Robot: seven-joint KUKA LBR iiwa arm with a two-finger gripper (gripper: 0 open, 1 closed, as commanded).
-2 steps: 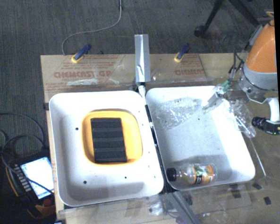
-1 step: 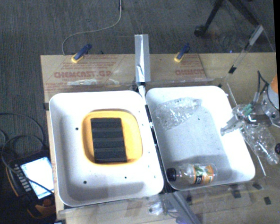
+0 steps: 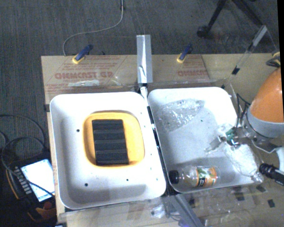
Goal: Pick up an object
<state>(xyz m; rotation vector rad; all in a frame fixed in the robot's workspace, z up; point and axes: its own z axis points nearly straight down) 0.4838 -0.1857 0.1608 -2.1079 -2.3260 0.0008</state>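
Arm (image 3: 269, 108) at right edge, gripper (image 3: 231, 138) low, reaching left

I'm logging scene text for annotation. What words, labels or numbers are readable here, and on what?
"CHEMCAST GP": red print, upside down, on the protective sheet behind the left bin.
More red print on the sheet behind the right bin: too blurred to read.
Bottle label: too small to read.

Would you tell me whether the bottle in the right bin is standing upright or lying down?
Lying down. The bottle rests on its side along the near wall of the right bin, dark cap pointing left.
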